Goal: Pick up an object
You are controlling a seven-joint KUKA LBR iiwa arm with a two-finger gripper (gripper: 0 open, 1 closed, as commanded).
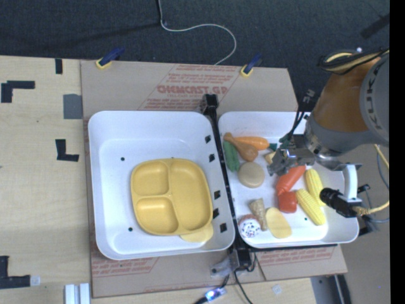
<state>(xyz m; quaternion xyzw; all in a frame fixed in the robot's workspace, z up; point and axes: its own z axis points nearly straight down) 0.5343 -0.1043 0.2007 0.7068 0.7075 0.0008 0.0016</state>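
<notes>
I am watching the arm [354, 103] reaching in from the right over the right bin [342, 236], and its gripper [283, 159] is hanging low above the toy food there. I cannot tell how far the hand is open, and I am not seeing any object between its parts. Just beside the gripper, a red-orange pepper-like piece [290, 178] is lying, with a small red piece [287, 201] under it. Two yellow corn cobs [311, 198] are lying at the right of these. A carrot [247, 142] and a green vegetable [231, 157] are lying near the divider, a round beige piece [251, 174] is sitting between them and the gripper, and some pale pieces [277, 223] are resting near the front wall. In the left bin [101, 132], a yellow divided plate [171, 195] is lying. Both bins are standing on a cardboard sheet [190, 87] with red printing; I am reading something like "CHEMCAST GP", but the letters are blurred.
</notes>
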